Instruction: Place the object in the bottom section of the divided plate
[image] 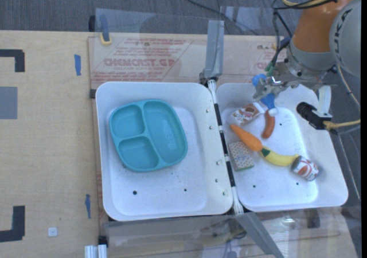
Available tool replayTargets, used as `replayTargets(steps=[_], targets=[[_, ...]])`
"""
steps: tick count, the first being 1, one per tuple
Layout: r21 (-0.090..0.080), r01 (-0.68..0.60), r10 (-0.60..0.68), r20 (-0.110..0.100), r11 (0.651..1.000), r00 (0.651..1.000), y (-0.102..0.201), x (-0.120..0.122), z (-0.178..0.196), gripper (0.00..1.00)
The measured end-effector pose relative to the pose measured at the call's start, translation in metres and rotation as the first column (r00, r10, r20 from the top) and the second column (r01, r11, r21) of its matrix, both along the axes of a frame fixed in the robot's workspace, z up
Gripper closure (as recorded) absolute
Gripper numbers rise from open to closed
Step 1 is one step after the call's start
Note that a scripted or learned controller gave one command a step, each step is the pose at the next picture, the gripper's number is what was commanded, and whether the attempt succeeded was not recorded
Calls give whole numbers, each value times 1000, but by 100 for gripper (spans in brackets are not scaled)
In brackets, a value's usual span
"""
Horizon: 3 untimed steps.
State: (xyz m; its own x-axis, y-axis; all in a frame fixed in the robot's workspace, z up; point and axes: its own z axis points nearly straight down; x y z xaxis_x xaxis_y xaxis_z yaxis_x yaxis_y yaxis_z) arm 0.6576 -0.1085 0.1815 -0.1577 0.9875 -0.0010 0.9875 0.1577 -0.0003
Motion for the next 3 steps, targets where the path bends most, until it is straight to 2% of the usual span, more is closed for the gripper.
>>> replayTargets(steps=[1,2,3], targets=[[1,-262,262,2,965,965,59,4,14,100],[3,-391,391,-2,920,920,128,-30,1,100],[3,-429,429,-2,903,903,192,-40,1,100]])
